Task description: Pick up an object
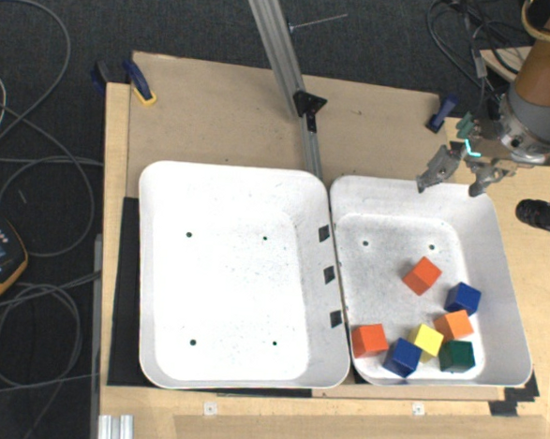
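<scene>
The arm's hand (pixel 458 180) hovers over the far edge of the right bin (pixel 506 268), its two fingers spread apart and holding nothing. Seven coloured blocks cluster in that bin's near right corner. The lone orange block (pixel 422 275) sits clear of the others; descending squarely over it seems the safest pick.
</scene>
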`<move>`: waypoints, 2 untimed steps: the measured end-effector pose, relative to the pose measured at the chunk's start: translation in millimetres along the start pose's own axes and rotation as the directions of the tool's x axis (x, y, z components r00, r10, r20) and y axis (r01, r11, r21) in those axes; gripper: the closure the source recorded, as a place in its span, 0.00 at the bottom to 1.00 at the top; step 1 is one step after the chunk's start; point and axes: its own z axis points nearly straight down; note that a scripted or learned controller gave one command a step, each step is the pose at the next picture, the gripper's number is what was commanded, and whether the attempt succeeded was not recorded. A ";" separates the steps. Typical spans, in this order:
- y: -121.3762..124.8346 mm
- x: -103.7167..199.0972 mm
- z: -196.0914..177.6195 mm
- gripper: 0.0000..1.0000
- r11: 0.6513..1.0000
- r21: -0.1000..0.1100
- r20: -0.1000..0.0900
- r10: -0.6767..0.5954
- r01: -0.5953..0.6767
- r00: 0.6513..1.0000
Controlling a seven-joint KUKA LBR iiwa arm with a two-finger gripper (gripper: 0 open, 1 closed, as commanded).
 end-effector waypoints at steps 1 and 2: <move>0.7 0.0 -2.7 0.00 1.000 -0.004 0.001 -0.001 0.001 1.000; 6.6 1.8 58.5 0.00 1.000 0.002 0.001 -0.001 0.001 1.000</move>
